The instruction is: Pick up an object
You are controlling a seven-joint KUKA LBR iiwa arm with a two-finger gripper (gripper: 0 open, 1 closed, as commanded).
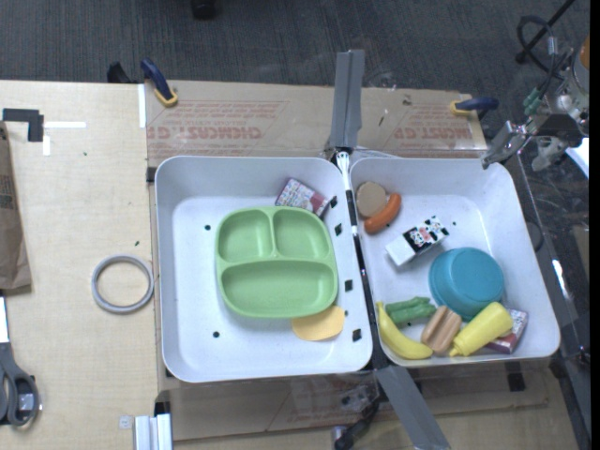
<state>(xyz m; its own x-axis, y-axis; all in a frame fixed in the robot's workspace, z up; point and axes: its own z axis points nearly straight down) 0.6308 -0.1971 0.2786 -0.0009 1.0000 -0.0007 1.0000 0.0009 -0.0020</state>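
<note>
I am looking down on two white bins set side by side on the desk [75, 204], meeting at a centre wall [352, 251]. The left bin [178, 326] has the most open floor: bare white runs along its left wall and near edge. A green divided plate [277, 261] lies flat in its middle. A yellow disc [319, 325] touches the plate's near rim, and a small printed packet [300, 195] sits at its far rim.

The right bin [506, 214] is crowded along its near wall. There a banana [401, 338], a green piece [410, 308], a tan roll [441, 328], a yellow bottle [483, 329] and a pink packet [516, 330] lie packed together, touching or nearly so. A blue bowl [466, 279] sits just behind them. A black-and-white carton [417, 240] lies beside the bowl, and an orange sausage [384, 213] with a tan disc [371, 197] lies near the centre wall. The far right corner of this bin is open.

Out on the desk are a tape ring [122, 282] and scissors [17, 397] — both well clear of the bins.

The gripper [553, 120] sits at the upper right, beyond the right bin's far corner and apart from every object — I cannot tell whether it is open or closed.
</note>
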